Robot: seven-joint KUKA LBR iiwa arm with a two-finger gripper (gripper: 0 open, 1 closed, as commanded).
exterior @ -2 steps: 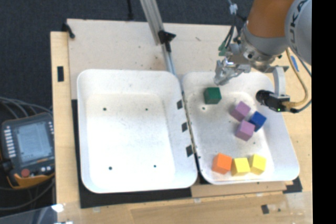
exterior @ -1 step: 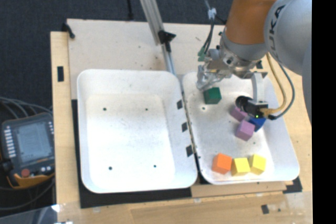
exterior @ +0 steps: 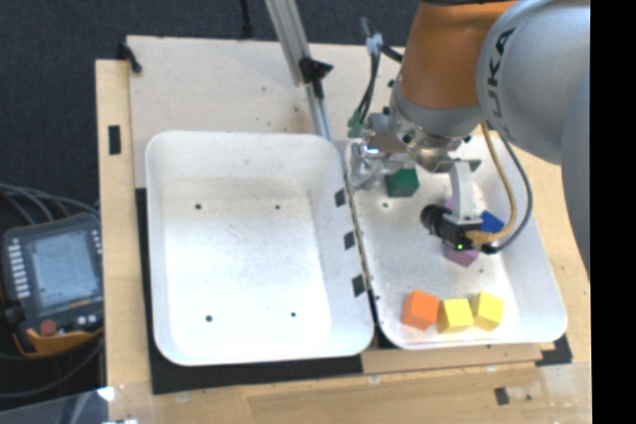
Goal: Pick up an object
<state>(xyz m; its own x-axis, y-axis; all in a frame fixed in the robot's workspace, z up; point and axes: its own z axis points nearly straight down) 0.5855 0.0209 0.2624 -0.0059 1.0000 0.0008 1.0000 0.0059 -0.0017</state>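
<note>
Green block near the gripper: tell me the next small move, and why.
Likely nudge the gripper sideways toward the small green block and centre over it before descending. The block lies in the right white bin, just beside the gripper and close to the bin's inner wall, so it is the nearest candidate.

The left bin (exterior: 248,243) is seen as smooth, matt white plastic. The tabletop (exterior: 219,84) is seen as pale, matt board.

Orange block (exterior: 419,309), green block (exterior: 401,182), speckled white left bin (exterior: 248,243).
</note>
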